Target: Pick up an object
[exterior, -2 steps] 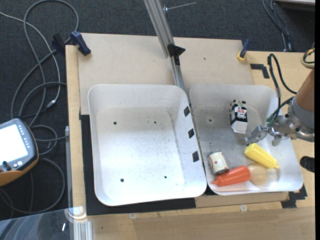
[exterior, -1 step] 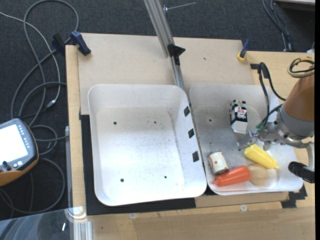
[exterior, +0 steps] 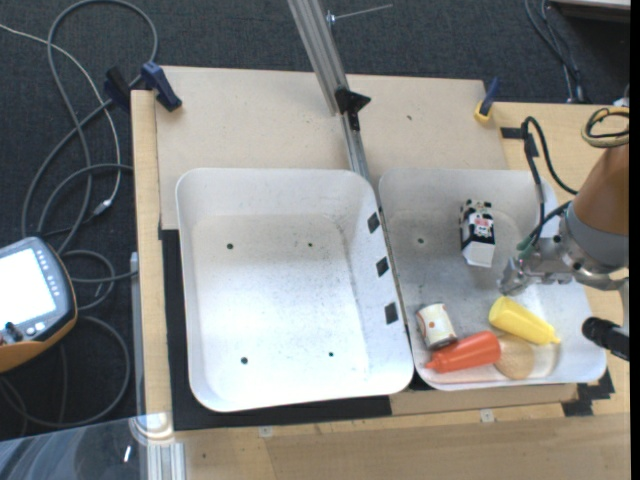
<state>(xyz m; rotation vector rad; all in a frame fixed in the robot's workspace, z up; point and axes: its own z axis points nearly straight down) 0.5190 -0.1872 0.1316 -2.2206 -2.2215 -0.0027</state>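
Right bin (exterior: 420, 208), near rim: orange carrot-shaped toy (exterior: 464, 352), tan round piece (exterior: 517, 361), small white can (exterior: 436, 324). Yellow corn-shaped toy (exterior: 520, 320) lies just below gripper (exterior: 512, 278), apart from it. Finger state: cannot tell. Milk carton (exterior: 478, 232) lies farther back, left of gripper. Left bin (exterior: 270, 288) alongside.
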